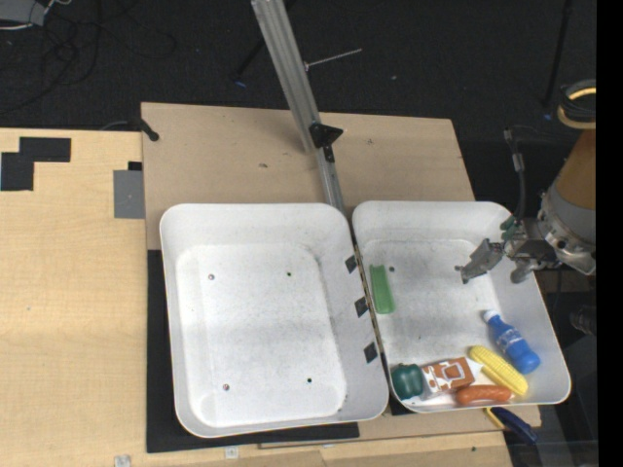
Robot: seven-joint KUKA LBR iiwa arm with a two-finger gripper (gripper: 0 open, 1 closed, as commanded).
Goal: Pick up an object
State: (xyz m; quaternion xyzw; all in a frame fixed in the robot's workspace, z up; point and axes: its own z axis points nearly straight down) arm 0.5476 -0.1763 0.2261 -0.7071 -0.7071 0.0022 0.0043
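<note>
Blue bottle [511, 342] at about 4 o'clock in the right bin [428, 217] looks like the easiest grab. The gripper [496, 259] hovers just above it, toward 12, holding nothing; can't tell how wide its jaws are. Drop straight down and straddle the bottle's body.

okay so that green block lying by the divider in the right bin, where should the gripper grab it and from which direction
Probably across the middle of the green block, coming straight down. It lies flat and elongated along the right bin divider, apart from the other items. The wall-side gap looks tight, so closing across its short ends may be safer.
</note>
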